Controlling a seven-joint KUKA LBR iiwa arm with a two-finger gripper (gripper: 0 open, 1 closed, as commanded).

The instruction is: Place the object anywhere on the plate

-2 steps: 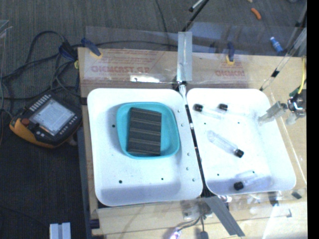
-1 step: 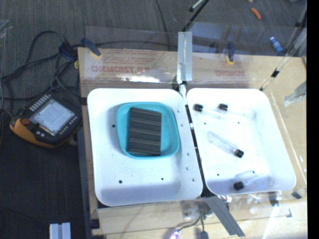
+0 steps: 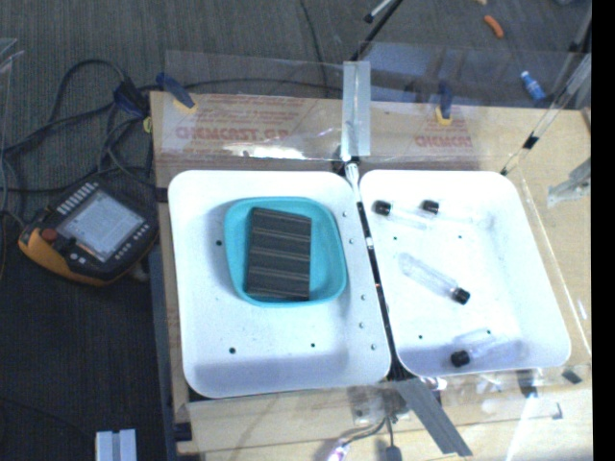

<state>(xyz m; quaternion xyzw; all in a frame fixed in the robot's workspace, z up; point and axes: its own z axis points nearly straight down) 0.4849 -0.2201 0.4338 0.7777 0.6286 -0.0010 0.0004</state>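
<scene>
We see a dark ribbed block [image 3: 280, 254] lying on the teal plate [image 3: 332, 257] in the left bin [image 3: 197, 334]. Clear tubes [image 3: 434, 280] with black caps lie scattered in the right bin [image 3: 524, 248] — the tool's state we cannot tell.

Two white bins sit side by side on a wooden bench [image 3: 577, 161], touching along their inner edges. The right bin [image 3: 538, 248] holds clear tubes with black caps: one near its far wall [image 3: 408, 218], one lying slantwise in the middle [image 3: 430, 279], and one against the near wall [image 3: 478, 346]. The left bin [image 3: 197, 334] has small dark holes in its floor. A metal strip [image 3: 356, 109] stands upright behind the seam between the bins. On the dark carpet left of the bench lies a control pad [image 3: 91, 230], with black cables [image 3: 82, 99] looping behind it.
</scene>
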